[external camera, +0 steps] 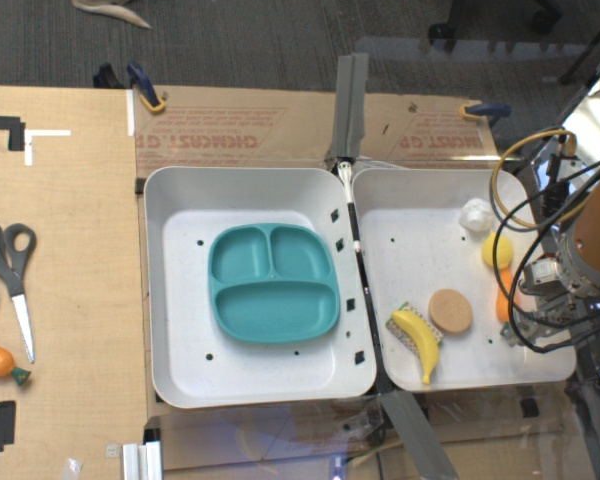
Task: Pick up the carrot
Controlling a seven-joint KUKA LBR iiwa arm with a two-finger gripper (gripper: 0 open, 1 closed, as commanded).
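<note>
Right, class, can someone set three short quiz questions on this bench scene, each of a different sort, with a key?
1. True or false: the teal plate has three compartments.
2. What lies right beside the banana in the right bin? A) a cup B) a tan round disc C) a spoon
3. Fill in: in the camera view, the scissors lie on the bench to the ___ of both bins.
Key: 1 true; 2 B; 3 left.
</note>
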